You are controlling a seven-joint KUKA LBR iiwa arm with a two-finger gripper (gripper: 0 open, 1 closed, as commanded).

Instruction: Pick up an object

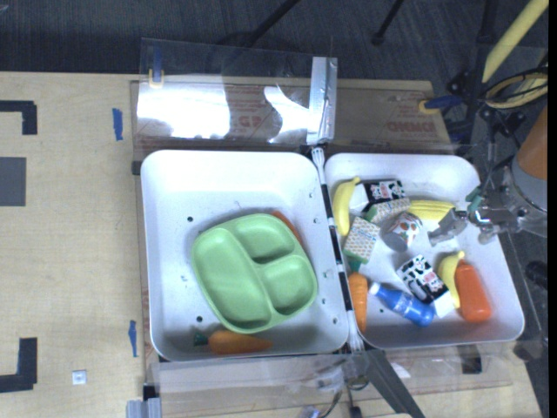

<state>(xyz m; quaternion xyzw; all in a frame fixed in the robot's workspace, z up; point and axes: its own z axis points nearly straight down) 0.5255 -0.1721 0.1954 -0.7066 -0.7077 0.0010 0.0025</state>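
1. Over the right rim of the right bin (409, 159) we see the gripper (461, 223), coming in from the right edge of the camera view; its metal tip hangs near a yellow banana (428, 209) and a small rounded grey-and-white object (405, 227); whether the jaws stand wide or narrow we cannot tell, and nothing shows between them.
2. The task names no one thing, so we count every item in the right bin as a candidate: a second banana (344, 203) along the left wall, a black-and-white carton (383, 190) at the back, a patterned packet (360, 239), a cow-patterned piece (424, 275), a blue bottle (402, 304), an orange bottle (472, 290) and an orange carrot (358, 296) by the divider.
3. The left bin (165, 233) carries a green divided plate (254, 270) with another orange carrot (239, 341) at its front edge; we judge these too far from the arm for this try.
4. To do the step well, we would pick one item with free space on two opposite sides; the yellow banana beside the tip looks nearest, though its neighbours crowd it.
5. We would centre the jaws across its narrow width, descend straight, and close only once both sides are cleared; a slanted approach risks pushing it into the pile.
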